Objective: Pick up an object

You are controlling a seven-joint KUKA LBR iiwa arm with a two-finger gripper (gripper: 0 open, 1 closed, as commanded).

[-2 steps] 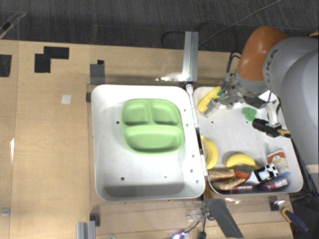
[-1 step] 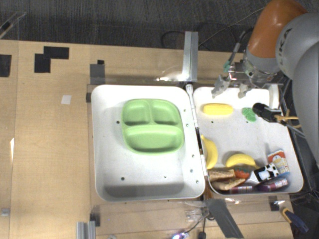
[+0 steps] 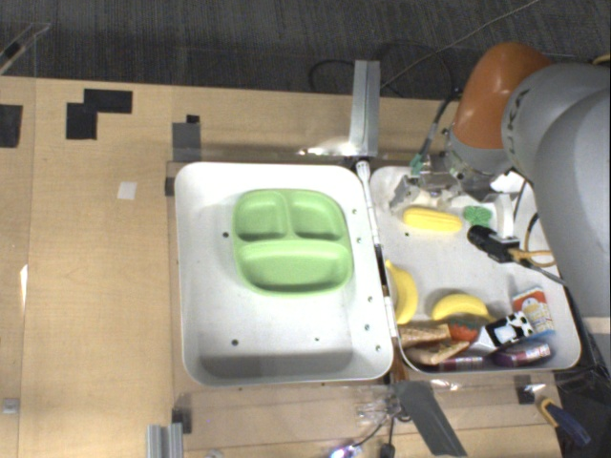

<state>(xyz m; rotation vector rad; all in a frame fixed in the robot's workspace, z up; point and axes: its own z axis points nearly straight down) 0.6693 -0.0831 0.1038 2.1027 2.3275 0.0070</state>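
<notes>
Claw: the claw sits low in the far left corner of the right bin, under the grey arm. Whether it is wide or narrow, I cannot tell, and nothing shows as held.

Nearest target: the yellow cob lies flat on the bin floor just beside the claw, with a small green piece close to its right end.

Other choices: a banana lies against the divider wall. A second yellow fruit and a jumble of brown, red and purple bits crowd the near edge.

Left side: the left bin carries a green plate, well apart from the action.

Risk one, the corner: the claw is tight to the bin walls, so a descent here could land on the rim or the wall instead of a thing.

Risk two, rolling: the cob looks rounded and smooth, so an off-centre close could squirt it sideways along the floor.

Risk three, a neighbour: the green piece is near enough to get nudged or caught with the cob.

Risk four, empty close: if the claw comes down short of the cob, it closes on air.

Risk five, the pile: going for the near edge means packed things, where a double pick or a jam seems likely.

Verdict: no pick made yet.
</notes>
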